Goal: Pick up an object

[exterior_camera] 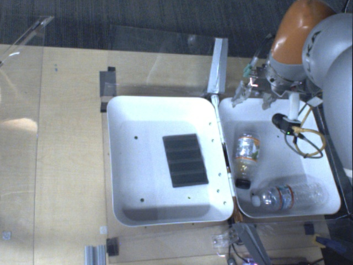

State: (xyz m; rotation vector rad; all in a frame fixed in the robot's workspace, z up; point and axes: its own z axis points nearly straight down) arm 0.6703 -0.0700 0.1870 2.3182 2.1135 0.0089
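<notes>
Two plastic bottles lie in the right bin (331,203): a small bottle (246,158) with a dark cap near the bin's left wall, and a clear bottle (287,196) along the front wall. Neither is lifted. The gripper (255,95) hovers over the bin's far left corner, well apart from both, fingers spread and holding nothing. The left bin (127,148) holds a dark ridged block (185,160). Reaching, grasping and lifting all remain.
</notes>
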